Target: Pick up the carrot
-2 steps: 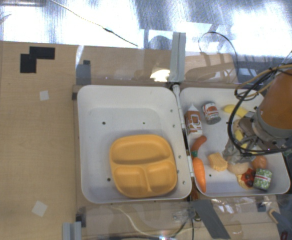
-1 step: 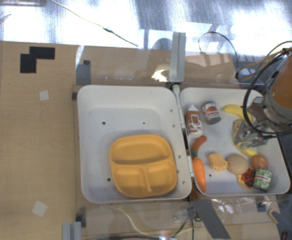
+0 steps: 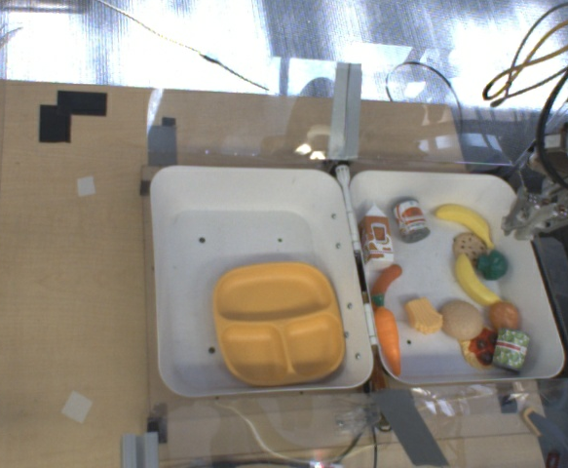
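Carrot (image 3: 388,338) lies in the right bin (image 3: 547,291), along its left wall near the front corner, just below a sausage (image 3: 386,279). It looks like a light, stiff, smooth plastic toy (likely slippery), so grip across the thick orange middle. Claw (image 3: 537,213) sits at the bin's right edge, well apart from the carrot, holding nothing; how far open, I can't tell.

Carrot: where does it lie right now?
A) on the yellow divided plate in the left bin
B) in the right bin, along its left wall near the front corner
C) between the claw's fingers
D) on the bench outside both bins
B: the carrot lies in the right bin against its left wall, below the sausage, with the claw apart at the bin's right rim.
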You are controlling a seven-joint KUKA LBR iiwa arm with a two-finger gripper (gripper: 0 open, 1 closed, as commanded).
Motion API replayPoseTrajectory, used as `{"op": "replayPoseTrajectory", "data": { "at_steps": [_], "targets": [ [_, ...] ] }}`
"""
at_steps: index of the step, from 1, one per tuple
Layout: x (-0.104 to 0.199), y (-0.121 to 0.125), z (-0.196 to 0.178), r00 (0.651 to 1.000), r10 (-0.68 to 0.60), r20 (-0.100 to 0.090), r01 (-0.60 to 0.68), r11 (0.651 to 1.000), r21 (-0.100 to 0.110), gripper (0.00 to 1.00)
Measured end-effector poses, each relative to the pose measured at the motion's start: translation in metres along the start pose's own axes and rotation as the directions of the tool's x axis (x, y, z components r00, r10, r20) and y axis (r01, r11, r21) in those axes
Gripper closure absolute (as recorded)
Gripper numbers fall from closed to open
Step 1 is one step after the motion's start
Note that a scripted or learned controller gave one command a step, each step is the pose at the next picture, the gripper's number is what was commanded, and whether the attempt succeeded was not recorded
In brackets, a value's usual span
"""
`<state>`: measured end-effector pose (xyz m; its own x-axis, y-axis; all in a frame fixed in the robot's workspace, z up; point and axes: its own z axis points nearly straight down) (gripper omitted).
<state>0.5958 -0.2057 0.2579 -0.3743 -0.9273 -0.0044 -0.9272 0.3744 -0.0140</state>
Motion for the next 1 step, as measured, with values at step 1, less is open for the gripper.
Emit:
{"op": "replayPoseTrajectory", "data": {
  "at_steps": [1],
  "targets": [
    [-0.0466, 0.0420, 0.1332, 0.942, -0.336, 0.006, 0.336, 0.942, -0.015, 1.00]
  ]
}}
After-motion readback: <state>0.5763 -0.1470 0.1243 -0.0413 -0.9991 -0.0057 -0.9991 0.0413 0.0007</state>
